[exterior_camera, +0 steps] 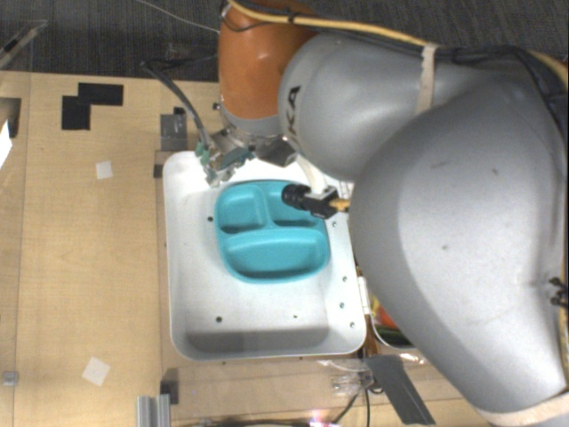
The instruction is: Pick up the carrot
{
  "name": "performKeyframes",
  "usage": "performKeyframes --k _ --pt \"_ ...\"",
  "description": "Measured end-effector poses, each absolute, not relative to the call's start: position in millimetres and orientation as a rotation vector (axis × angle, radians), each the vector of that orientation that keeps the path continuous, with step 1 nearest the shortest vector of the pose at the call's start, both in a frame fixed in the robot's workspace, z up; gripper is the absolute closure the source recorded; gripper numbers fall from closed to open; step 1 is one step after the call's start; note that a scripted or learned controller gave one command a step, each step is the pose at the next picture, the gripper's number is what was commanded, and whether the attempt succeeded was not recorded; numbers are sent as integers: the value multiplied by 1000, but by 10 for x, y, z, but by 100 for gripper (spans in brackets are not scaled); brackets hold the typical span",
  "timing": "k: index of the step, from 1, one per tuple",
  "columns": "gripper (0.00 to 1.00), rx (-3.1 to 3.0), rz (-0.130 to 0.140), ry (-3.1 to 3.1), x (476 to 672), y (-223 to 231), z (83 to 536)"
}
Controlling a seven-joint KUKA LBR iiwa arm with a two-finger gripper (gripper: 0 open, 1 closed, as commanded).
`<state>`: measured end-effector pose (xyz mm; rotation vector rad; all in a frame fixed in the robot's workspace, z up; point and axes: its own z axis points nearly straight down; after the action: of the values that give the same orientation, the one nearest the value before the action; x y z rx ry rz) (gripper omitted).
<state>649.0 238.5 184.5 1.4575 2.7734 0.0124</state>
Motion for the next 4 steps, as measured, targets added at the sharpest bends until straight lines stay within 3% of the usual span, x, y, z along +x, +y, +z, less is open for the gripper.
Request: performKeyframes --k 1,2,3,4 --pt "100 1255 27 2862 5362 2007 5071" --pt "0 1257 12 2870 5368 2017 5003" --pt "0 1331 -5 2848 5170 2101 3420" --pt "0 1243 10 2874 5519 1394 3956"
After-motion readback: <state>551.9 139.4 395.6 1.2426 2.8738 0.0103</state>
